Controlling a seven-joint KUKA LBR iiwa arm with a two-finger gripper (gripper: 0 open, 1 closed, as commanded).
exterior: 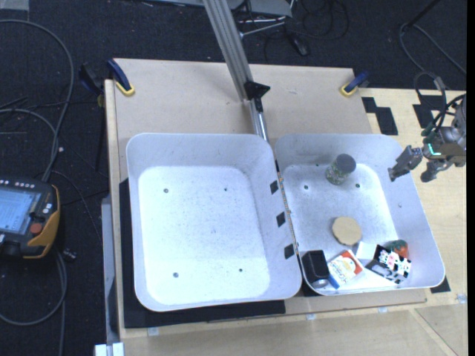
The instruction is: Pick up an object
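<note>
Dark floor and cables surround the worktop (185,102). At the right bin's (412,199) three-o'clock rim the jaws (418,163) are seen spread wide, empty. The grey cup (341,168), the nearest object, lies toward nine o'clock from them.

Even overhead light, bright white bins (200,221), faint shadows, slightly soft

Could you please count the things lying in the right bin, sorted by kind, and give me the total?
Grey cup-like object: 1
Tan round disc: 1
Black box-like object: 1
Orange and white packet: 1
Small multicoloured items, too small to tell what kind: 2
Total: 6, all in the right bin.
</note>
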